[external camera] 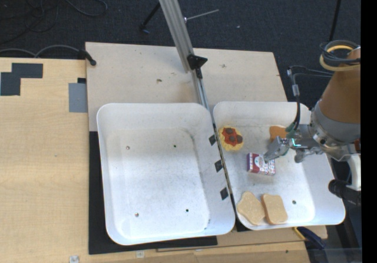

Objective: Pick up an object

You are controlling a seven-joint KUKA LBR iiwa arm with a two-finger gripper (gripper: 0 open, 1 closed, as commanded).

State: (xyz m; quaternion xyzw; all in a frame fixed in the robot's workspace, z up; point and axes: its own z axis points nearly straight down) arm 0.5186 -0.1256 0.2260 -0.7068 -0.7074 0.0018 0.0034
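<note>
The right bin (306,211) holds a round yellow toy with a red top (231,137), a small red and white packet (261,164), an orange piece (277,132) and two tan bread slices (263,208). My gripper (287,150) hangs over the bin's right part, just right of the packet and below the orange piece. Its fingers are spread, and nothing sits between them.
The left bin (156,167) lies beside the right one, parted by a ridge with black clips (215,153). A slanted metal bar (179,32) rises behind the bins. A wooden tabletop (41,161) spreads to the left.
</note>
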